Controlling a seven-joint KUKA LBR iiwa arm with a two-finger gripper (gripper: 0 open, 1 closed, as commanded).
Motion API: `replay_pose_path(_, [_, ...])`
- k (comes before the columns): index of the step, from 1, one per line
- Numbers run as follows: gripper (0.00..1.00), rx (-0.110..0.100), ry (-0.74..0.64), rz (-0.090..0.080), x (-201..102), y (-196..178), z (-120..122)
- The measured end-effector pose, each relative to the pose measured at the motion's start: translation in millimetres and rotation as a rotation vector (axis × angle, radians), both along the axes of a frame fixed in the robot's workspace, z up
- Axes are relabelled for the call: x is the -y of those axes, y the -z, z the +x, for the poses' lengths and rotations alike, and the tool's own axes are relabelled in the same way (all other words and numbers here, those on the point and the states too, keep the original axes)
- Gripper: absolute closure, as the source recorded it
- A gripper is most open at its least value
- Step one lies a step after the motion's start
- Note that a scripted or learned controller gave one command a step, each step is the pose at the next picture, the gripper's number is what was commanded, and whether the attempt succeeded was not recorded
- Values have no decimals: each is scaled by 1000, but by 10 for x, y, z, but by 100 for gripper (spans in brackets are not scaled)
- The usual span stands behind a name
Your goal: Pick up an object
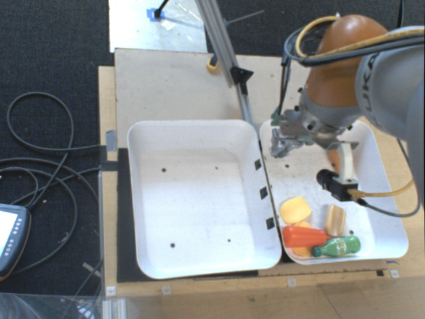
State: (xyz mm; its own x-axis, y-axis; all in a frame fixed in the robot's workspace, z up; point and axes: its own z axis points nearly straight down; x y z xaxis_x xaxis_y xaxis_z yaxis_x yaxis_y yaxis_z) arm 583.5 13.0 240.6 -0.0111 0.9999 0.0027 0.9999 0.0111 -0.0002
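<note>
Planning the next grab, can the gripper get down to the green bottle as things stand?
Probably yes. The green bottle lies uncovered at the right bin's near edge, open from above. The red piece at its neck and the bin wall alongside could crowd the gripper.

White bins (199, 135), green bottle (339, 246), red & yellow toys (295, 211) (orange-banded grey arm (345, 58)).
</note>
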Motion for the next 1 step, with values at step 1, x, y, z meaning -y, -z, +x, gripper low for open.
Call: replay_pose_path(1, [100, 0, 0, 0, -553, -5, -108])
